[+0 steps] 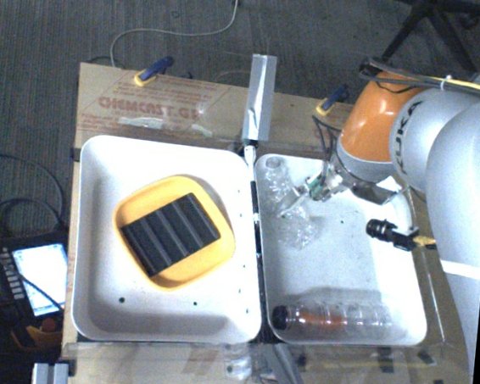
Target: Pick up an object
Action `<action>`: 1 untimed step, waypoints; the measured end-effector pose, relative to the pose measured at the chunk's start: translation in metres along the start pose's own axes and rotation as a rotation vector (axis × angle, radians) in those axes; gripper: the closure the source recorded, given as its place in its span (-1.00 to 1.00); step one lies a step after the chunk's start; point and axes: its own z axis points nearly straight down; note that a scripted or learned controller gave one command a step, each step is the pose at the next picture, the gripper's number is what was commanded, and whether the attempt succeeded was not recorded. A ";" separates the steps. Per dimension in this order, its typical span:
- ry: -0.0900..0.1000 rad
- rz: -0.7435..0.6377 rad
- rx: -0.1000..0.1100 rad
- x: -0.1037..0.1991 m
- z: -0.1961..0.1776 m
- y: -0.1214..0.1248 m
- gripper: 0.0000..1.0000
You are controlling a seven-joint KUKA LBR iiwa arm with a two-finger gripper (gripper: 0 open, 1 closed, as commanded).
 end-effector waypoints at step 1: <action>0.000 0.000 0.000 0.000 0.000 0.000 -1.00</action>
